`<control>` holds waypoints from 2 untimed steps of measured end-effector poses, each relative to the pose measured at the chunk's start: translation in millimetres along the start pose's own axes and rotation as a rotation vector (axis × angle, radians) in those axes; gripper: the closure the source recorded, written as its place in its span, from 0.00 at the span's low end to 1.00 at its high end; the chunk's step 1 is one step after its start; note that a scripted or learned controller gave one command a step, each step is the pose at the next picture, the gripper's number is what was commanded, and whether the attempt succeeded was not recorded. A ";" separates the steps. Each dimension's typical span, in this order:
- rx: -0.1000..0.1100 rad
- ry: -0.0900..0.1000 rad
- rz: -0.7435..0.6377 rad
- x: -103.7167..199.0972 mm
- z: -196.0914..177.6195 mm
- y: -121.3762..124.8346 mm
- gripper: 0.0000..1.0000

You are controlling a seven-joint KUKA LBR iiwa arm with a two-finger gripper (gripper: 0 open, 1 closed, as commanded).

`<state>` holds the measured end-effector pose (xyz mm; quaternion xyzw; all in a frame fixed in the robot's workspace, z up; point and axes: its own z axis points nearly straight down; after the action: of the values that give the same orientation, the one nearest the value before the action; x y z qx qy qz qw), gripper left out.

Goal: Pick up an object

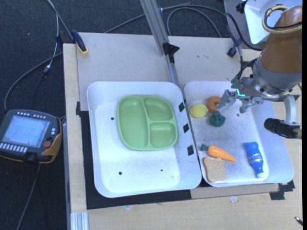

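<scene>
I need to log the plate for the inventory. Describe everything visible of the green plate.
The plate is pale green, looks like matte plastic, and is a rounded rectangle with a raised rim. Ridges split it into three compartments: one long one on the view's left, two smaller ones on the right. It lies flat, face up and slightly turned, in the upper middle of the left bin. It touches nothing but the bin floor.

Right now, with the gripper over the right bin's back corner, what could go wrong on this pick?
1. The gripper hangs by three crowded items: orange ring, lemon, green broccoli piece. Closing could catch two or knock one aside.
2. The ring lies near the right bin back wall, so a finger may hit the rim.
</scene>
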<state>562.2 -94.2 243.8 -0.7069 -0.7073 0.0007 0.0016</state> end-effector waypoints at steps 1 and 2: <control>-0.002 0.000 0.000 0.0 -0.7 0.4 0.00; 0.004 0.001 0.001 3.2 58.7 -7.4 0.00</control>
<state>554.6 -91.0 185.2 -0.7073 -0.7069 0.0017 0.0033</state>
